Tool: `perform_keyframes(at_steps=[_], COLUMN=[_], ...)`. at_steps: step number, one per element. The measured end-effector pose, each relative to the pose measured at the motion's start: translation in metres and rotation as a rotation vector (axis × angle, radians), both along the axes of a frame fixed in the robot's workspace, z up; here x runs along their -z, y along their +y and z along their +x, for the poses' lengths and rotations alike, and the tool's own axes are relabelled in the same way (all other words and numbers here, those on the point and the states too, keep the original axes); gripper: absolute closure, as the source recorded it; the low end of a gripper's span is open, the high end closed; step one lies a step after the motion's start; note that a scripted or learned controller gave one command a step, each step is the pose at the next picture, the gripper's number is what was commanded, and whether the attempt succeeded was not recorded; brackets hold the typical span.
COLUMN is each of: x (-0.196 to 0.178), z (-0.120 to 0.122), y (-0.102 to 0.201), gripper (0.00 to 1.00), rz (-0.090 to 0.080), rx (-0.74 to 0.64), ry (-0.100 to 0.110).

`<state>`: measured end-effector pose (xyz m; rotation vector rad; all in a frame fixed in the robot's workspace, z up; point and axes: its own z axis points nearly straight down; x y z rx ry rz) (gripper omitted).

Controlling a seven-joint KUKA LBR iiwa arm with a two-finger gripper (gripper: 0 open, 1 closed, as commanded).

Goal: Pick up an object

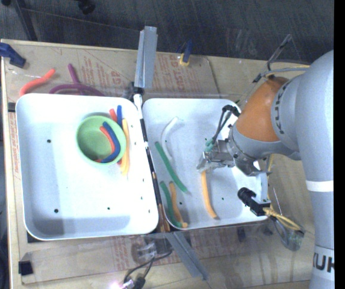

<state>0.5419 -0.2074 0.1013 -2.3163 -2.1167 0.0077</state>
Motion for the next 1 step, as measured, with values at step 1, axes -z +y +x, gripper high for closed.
perform_keyframes(at_steps=[1], x=[-0.1136], z=[0.0463], y=[0.0288], gripper=[1.00], rz=[0.001], rx=[-0.010], ry=[-0.005])
